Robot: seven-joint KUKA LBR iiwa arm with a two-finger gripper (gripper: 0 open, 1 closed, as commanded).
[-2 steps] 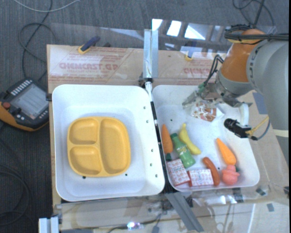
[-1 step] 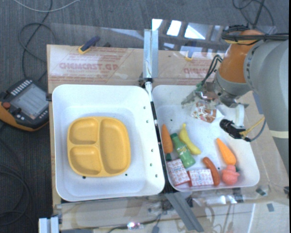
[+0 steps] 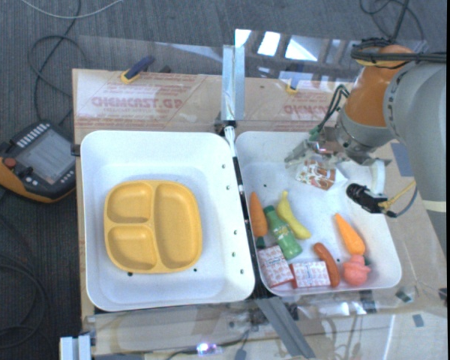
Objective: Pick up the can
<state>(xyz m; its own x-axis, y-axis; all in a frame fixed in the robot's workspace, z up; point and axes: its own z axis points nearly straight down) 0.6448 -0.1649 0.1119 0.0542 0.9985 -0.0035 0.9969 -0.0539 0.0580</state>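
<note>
- Can (image 3: pixel 316 175) lying in right bin (image 3: pixel 390 272), unlifted, above banana (image 3: pixel 293 216).
- Gripper (image 3: pixel 320 145) just above can; claw state impossible to tell.
- Grasp and lift left, by this judgement.

Mirrored "CHEMCAST" (faint) on acrylic sheet (image 3: pixel 135 103)

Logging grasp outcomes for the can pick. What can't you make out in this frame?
- Gripper, camera view: the wrist covers it, so open or shut is unclear.
- Can: sits right under the gripper; whether they touch is unclear.
- Arm: cut off by the right edge.
- Two packets: print too small to read.
</note>
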